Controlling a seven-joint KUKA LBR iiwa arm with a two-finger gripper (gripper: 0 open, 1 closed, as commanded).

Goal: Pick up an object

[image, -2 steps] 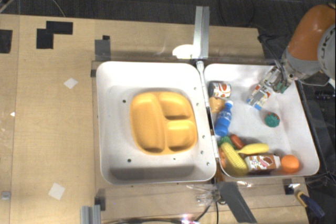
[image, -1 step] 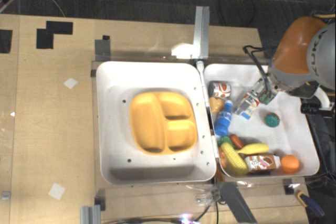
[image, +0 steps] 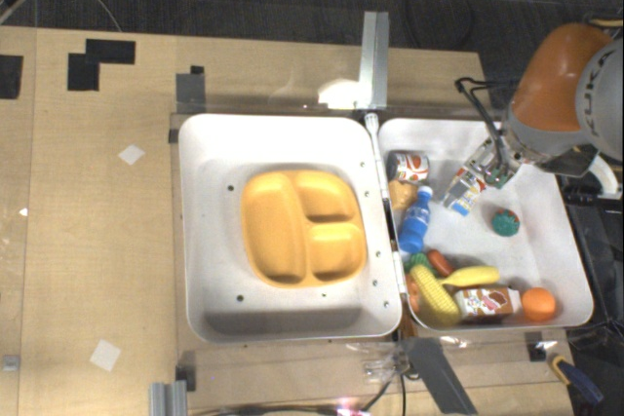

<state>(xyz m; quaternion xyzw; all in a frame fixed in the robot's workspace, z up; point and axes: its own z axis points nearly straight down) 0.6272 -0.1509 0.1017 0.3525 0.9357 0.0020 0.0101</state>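
Two bins sit side by side on a bench (image: 88, 239). The left bin (image: 210, 209) holds a divided tray (image: 297, 227) at its middle. The right bin (image: 556, 239) holds a can (image: 409, 168) at its far left, a bottle (image: 415, 221) just in front of it, a ball (image: 505, 223) toward the right, and corn (image: 432, 294), a banana (image: 472, 277) and a round fruit (image: 539, 304) along its near edge. The gripper (image: 466, 189) hangs between the can and the ball.

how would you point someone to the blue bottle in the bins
Look in the right-hand white bin, along its left wall beside the divider. The blue bottle lies there, below a red-and-white can and above the corn and banana. It is the only blue item there.
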